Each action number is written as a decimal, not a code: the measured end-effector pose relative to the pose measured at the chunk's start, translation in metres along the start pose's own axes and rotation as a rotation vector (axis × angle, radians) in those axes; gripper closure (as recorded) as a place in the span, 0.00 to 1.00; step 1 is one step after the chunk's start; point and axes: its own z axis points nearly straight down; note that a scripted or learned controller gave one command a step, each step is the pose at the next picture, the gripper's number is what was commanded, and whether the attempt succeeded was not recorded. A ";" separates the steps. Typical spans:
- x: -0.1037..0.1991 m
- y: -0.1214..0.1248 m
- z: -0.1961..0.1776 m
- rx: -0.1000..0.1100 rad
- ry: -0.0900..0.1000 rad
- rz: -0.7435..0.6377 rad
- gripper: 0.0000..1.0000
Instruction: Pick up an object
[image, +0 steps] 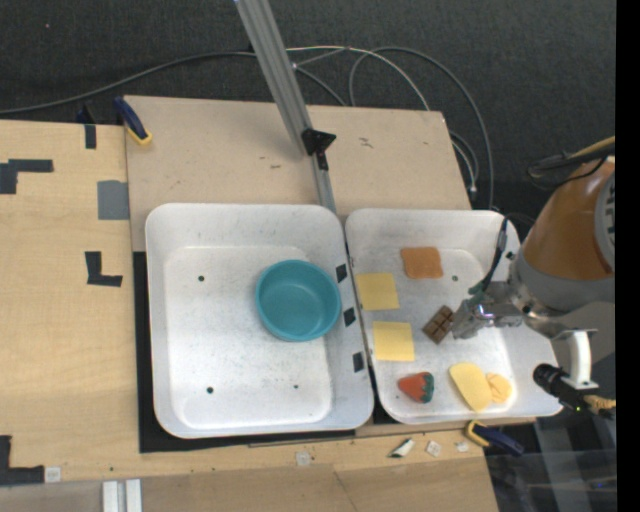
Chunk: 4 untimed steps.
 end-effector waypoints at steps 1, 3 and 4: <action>0.000 0.001 -0.043 0.001 0.000 0.000 1.00; 0.100 0.032 -0.049 0.004 0.003 -0.006 1.00; 0.144 0.056 -0.057 0.004 0.003 -0.005 1.00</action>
